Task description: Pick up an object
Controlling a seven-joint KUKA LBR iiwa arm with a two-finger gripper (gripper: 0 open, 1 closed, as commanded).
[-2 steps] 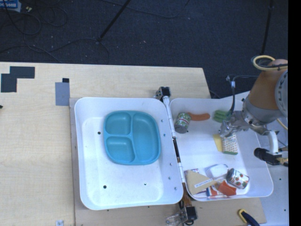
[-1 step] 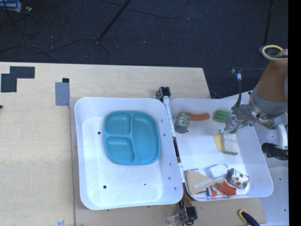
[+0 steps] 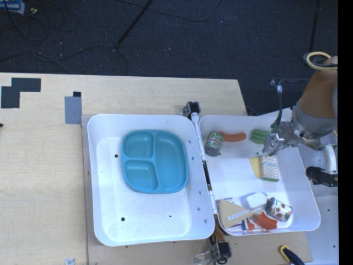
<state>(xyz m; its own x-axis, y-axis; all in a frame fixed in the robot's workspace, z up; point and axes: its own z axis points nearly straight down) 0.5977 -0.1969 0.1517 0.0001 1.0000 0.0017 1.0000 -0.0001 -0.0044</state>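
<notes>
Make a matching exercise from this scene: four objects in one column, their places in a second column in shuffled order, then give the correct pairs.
Objects
1. blue divided plastic plate
2. orange carrot-shaped toy
3. small green-labelled can
4. white cup with red spots

Places
A. right bin, near corner
B. left bin, middle
C. right bin, against the wall between the bins
D. right bin, far side, just right of the can

Pairs: 1-B, 2-D, 3-C, 4-A

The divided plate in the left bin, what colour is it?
The divided plate is plain turquoise blue, seen clearly in the camera view.
</notes>
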